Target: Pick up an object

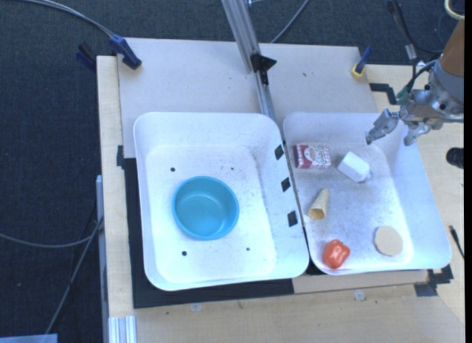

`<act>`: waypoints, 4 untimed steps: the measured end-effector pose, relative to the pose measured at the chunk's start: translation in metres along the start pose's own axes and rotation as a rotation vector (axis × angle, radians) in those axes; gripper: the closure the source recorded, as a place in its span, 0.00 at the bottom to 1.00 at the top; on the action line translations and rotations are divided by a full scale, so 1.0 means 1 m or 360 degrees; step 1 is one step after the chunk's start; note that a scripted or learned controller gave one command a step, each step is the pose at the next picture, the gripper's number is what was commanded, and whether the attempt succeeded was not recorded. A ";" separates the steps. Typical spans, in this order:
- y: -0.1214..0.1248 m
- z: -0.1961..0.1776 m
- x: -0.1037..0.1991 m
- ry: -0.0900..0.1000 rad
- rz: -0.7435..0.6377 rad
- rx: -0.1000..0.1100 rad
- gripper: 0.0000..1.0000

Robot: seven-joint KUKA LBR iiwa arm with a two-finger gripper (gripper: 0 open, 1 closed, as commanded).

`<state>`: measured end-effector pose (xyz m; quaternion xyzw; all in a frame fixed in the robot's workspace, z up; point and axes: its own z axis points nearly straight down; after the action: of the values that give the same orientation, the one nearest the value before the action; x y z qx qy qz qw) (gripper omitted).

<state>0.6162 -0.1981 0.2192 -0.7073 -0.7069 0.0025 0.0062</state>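
My gripper hangs above the far right part of the right bin, fingers spread apart and open, with nothing between them. Below and left of it lies a white block. A red and white carton lies at the bin's far left. A tan cone rests near the middle. A red pepper and a round tan biscuit sit near the front edge.
The left bin holds a blue bowl. A metal pole slants up from between the bins. Blue and yellow clamps grip the board's far corners. Cables run over the dark floor at left.
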 end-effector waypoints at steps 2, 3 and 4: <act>-0.002 0.115 0.016 0.0002 -0.0004 0.0002 0.00; 0.000 0.098 0.016 0.0001 -0.0004 -0.0011 1.00; -0.002 0.031 0.020 -0.0010 -0.0003 -0.0036 1.00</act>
<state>0.6138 -0.1780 0.1883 -0.7067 -0.7075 -0.0032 -0.0040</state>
